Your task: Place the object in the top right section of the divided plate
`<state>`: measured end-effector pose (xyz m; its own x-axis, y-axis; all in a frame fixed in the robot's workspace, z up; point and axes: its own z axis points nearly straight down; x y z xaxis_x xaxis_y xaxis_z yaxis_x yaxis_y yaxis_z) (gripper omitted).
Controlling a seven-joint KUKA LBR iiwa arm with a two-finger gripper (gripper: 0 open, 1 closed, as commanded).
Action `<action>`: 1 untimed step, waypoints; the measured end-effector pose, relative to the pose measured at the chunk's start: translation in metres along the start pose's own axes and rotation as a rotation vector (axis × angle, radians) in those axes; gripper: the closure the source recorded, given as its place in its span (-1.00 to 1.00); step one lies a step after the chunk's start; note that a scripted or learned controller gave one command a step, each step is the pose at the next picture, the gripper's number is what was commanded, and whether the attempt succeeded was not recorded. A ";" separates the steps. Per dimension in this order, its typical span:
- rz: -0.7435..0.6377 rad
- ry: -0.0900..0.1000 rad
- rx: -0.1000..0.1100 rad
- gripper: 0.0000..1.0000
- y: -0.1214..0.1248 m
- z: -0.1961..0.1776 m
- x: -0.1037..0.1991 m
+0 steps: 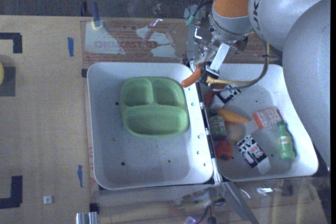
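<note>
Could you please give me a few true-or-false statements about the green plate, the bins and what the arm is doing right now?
1. The green divided plate lies in the left bin. True.
2. An orange carrot-like object sits at the pincer, above the divide between the bins. True.
3. The plate already holds the orange object. False: its sections hold nothing.
4. The green bottle lies in the left bin. False: it lies in the right bin.

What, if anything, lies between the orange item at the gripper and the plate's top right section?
Nothing visible does. The orange item sits at the gripper above the left bin's right wall, just right of the green divided plate.
</note>
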<state>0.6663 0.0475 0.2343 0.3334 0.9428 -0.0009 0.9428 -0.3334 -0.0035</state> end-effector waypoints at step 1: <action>0.002 0.001 -0.002 1.00 0.001 -0.010 0.000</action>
<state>0.6670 0.0472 0.2448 0.3348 0.9423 0.0006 0.9423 -0.3348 -0.0016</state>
